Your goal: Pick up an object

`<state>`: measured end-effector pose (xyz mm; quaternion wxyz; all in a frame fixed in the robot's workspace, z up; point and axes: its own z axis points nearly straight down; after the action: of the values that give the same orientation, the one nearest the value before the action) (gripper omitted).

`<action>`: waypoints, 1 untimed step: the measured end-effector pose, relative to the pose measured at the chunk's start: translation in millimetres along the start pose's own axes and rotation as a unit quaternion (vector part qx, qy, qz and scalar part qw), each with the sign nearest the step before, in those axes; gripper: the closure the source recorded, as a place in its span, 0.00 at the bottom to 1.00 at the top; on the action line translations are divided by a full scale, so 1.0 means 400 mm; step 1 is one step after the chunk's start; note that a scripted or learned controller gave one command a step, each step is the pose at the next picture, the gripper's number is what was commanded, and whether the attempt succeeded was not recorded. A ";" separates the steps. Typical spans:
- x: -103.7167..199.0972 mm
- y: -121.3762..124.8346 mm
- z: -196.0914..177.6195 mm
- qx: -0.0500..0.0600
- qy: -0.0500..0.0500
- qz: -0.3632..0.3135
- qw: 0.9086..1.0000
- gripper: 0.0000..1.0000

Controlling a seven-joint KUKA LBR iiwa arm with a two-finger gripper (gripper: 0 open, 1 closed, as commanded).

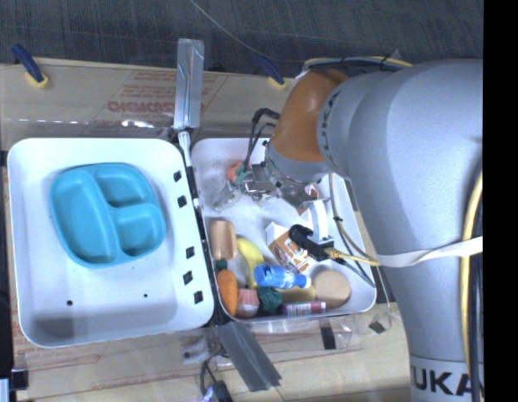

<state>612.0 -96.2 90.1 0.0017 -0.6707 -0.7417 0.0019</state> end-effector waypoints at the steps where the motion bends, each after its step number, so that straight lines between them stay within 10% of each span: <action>1: 0.001 -0.164 -0.074 -0.002 0.000 -0.091 0.996 0.00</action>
<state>546.9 -102.4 120.1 0.0008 -0.6007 -0.7995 0.0002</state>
